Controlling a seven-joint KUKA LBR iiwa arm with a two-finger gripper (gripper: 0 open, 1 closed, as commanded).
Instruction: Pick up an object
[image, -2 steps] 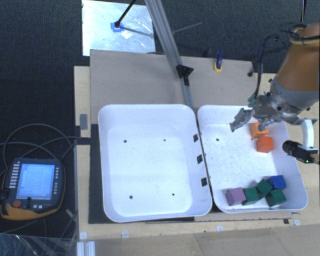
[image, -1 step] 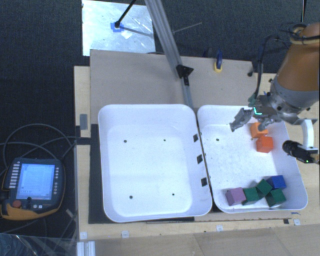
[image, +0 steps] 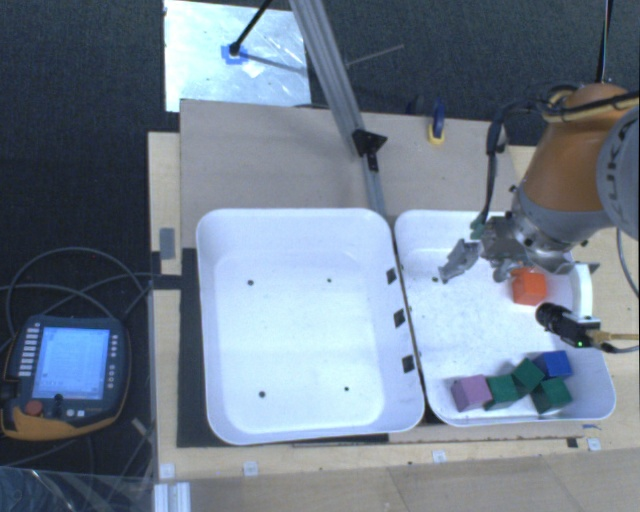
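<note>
Blocks along right bin's near wall: purple block (image: 466, 392), green blocks (image: 528, 385), blue block (image: 553, 364). Orange block (image: 529, 287) sits mid-bin, just beside the gripper (image: 458, 262), on its arm side. Fingers look slightly apart, nothing between them. Next grab means shifting toward orange. Left bin (image: 215, 300) irrelevant.

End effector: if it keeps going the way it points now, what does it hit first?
Likely bare floor of the right bin. The end effector points left and down, away from the orange block; depth is unclear.
</note>
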